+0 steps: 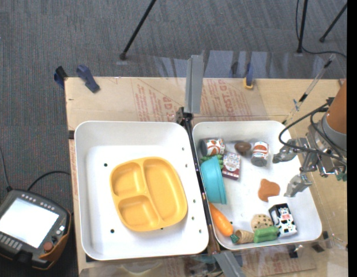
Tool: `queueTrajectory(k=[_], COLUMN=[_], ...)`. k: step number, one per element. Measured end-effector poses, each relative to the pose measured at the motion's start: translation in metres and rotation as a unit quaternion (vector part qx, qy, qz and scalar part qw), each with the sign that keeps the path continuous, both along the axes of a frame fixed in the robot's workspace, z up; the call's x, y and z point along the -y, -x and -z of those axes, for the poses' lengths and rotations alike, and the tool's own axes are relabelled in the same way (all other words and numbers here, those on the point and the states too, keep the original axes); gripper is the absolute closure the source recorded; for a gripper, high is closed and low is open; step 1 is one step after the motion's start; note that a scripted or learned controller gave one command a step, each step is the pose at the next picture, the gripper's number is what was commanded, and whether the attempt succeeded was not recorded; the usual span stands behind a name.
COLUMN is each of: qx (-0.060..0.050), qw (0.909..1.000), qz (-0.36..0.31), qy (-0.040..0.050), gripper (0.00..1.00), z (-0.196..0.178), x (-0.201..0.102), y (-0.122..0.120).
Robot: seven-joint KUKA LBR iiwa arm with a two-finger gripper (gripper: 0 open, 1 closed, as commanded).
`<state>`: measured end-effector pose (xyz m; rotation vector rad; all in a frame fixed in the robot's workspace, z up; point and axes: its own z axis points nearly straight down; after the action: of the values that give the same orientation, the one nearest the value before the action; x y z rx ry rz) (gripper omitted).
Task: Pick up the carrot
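Observation:
The carrot (221, 220) is orange and lies slantwise in the right bin (305, 221), at its front left corner against the wall. Its lower end meets a small brown cone (243, 236). My gripper (289, 171) hangs over the right side of that bin, well to the right of and behind the carrot. Its two fingers (297, 186) stand apart, open, with nothing between them. An orange-brown flat piece (269, 189) lies just left of the lower finger.
A teal bowl (213, 179) rests on its side just behind the carrot. Two cans (213, 147) (259, 153), a red packet (230, 166), a cookie (259, 221), a green piece (266, 234) and a cow-print carton (282, 219) share the right bin. In the left bin (91, 154) lies a yellow divided plate (148, 193).

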<state>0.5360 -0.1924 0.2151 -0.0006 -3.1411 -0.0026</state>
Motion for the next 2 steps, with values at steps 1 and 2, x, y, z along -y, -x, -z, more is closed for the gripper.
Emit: queueTrajectory(k=[1, 2], qx=[0.001, 0.017], qw=[0.9952, 0.9915], qz=[0.098, 0.129], qy=[-0.0006, 0.002], gripper=[0.0, 0.0], z=[0.111, 0.121], x=[-0.08, -0.104], y=[0.045, 0.05])
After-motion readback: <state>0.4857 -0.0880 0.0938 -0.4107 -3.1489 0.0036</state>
